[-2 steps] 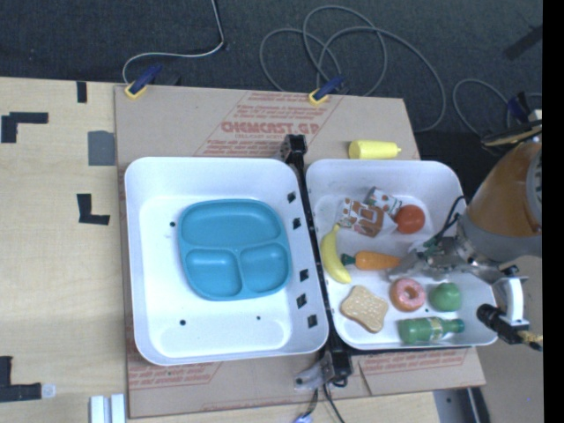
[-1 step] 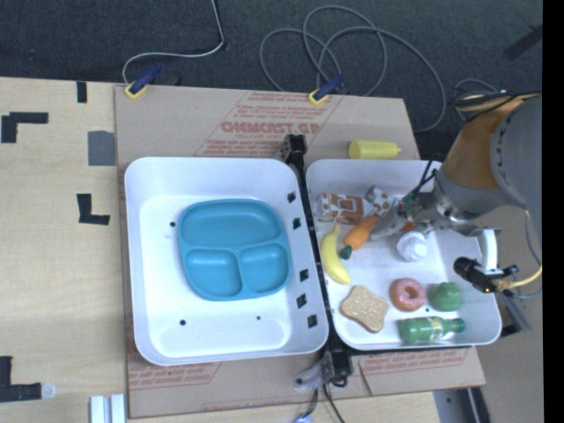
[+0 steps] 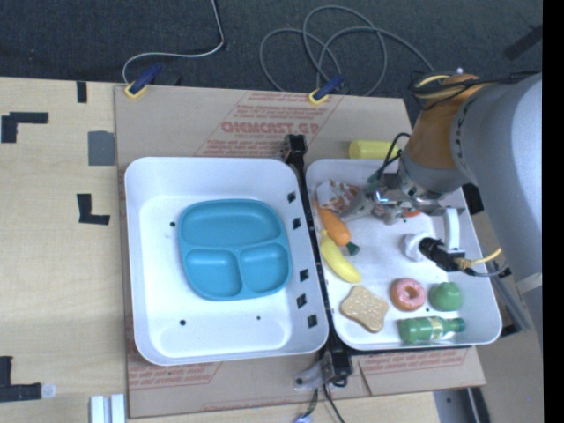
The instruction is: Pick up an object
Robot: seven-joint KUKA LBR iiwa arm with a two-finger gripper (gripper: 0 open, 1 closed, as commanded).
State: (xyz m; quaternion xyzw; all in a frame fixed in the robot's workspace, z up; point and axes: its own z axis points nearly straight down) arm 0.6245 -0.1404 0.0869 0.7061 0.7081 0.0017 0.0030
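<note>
Right bin [image 3: 490,300]: middle clear | left wall: carrot [image 3: 335,226], banana [image 3: 339,261] | front edge: bread [image 3: 364,308], donut [image 3: 408,294], bottle [image 3: 429,328]

My gripper [image 3: 388,203] is down in the right bin [image 3: 490,324], near the carrot [image 3: 335,226] and banana [image 3: 340,261]. Blue tray [image 3: 234,247] sits in the left bin [image 3: 141,263].

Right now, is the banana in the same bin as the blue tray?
No, the banana lies in the right bin beside the carrot, while the blue tray sits in the left bin.
</note>
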